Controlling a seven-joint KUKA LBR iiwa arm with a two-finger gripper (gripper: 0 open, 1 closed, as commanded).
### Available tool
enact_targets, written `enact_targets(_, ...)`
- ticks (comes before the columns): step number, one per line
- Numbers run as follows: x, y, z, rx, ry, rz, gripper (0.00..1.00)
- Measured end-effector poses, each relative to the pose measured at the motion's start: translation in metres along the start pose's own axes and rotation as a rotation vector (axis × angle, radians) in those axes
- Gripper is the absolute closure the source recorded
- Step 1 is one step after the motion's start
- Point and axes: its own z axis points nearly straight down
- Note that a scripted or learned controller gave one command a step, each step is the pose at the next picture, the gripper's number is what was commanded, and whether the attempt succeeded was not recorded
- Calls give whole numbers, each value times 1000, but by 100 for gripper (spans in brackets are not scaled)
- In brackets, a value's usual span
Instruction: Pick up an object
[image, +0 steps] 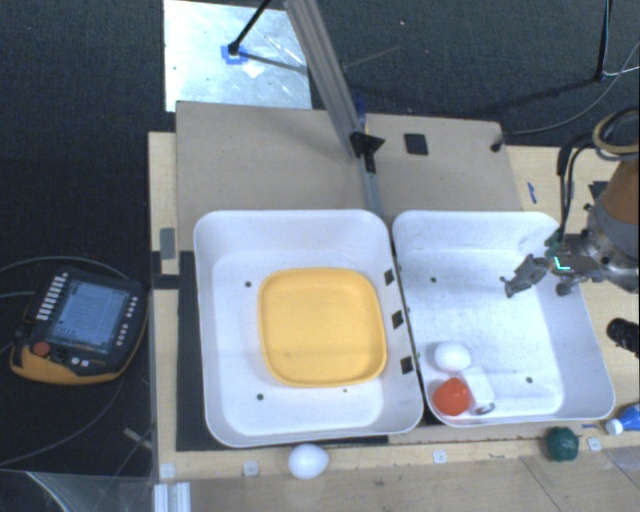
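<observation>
End effector (541, 274) over right bin (500, 240), fingers apart and bare, arm (612, 215) reaching in from right

No readable text, labels, brands or numbers anywhere, handheld control pendant (78, 328) far from the gripper (541, 272) with a lit screen too blurred to read, small black squares on the bench (300, 150) blank

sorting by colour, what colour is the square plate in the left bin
Yellow; the square plate shows best in the camera view.
</observation>
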Motion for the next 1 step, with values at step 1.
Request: enact_targets(1, 0, 0, 0, 0, 0, 0, 0)
